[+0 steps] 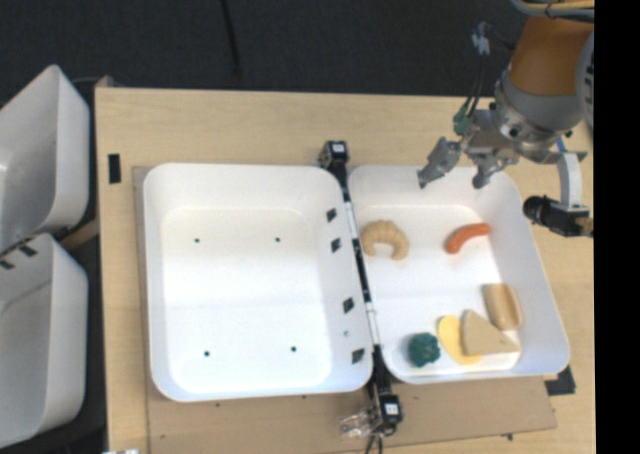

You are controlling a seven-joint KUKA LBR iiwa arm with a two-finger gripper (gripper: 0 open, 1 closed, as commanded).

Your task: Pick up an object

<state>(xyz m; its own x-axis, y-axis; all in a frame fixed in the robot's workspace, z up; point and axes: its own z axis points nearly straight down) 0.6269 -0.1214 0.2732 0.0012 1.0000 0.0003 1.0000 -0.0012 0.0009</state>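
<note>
The right bin (520, 204) holds a tan croissant (385, 238), an orange sausage-shaped piece (467, 236), a bread roll (502, 305), a wedge of cheese on a yellow disc (478, 337) and a green lump (423, 348). My gripper (461, 165) hangs open above the bin's far edge, its two grey fingers spread apart with nothing between them. It sits beyond the orange piece and to the right of the croissant.
The left bin (160, 242) lies beside the right one, with a black clip row (350, 272) along the shared wall. White containers (40, 242) stand off the bench's left edge. A black fitting (555, 214) juts in at the right bin's right rim.
</note>
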